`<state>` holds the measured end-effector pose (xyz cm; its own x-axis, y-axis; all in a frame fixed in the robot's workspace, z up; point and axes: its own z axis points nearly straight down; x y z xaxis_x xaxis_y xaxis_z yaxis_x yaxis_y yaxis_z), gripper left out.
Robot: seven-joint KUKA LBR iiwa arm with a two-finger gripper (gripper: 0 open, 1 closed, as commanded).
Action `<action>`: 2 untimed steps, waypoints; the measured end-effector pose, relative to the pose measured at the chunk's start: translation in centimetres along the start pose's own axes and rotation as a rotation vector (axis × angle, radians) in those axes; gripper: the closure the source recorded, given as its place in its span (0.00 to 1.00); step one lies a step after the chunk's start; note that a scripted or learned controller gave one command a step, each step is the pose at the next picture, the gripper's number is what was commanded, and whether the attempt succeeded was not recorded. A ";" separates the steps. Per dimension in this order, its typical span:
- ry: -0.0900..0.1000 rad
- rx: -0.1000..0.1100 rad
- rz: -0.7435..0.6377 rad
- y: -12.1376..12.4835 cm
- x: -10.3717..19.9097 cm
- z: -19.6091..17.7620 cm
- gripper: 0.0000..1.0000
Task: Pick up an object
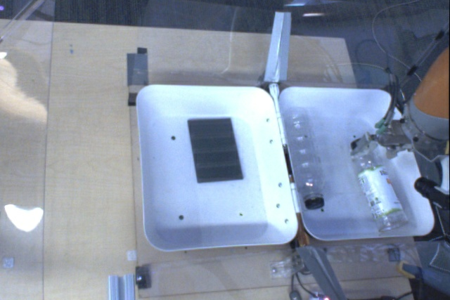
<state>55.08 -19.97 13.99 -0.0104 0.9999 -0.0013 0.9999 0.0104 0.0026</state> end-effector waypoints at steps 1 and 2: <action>0.001 -0.002 -0.320 -2.3 -0.1 0.3 0.00; -0.007 -0.012 -0.394 -2.0 -0.7 4.9 0.00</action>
